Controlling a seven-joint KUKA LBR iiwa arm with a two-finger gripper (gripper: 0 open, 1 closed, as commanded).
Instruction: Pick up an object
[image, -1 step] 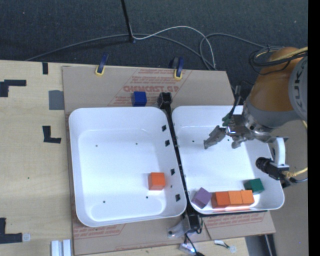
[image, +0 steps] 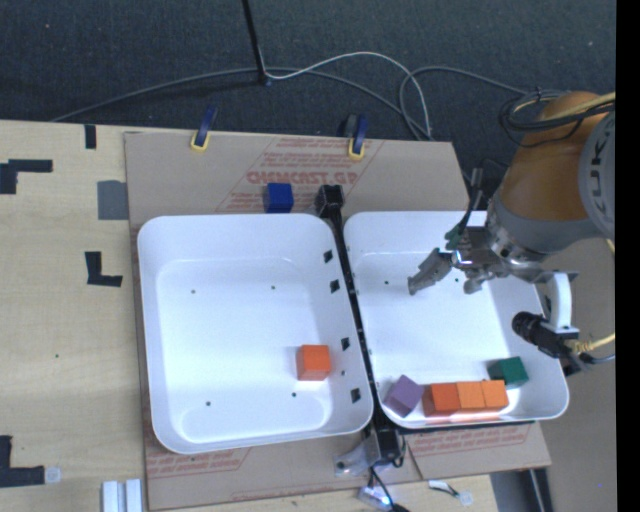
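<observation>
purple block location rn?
In the camera view, the purple block lies in the right bin, at its near-left corner, beside the orange block row along the near wall.

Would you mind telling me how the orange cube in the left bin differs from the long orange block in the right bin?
The orange cube is short and roughly square; the long orange block is a stretched bar. The cube sits alone on the left bin's floor; the block lies by the right bin's near wall, between a purple block and a green block. Both are orange.
</observation>
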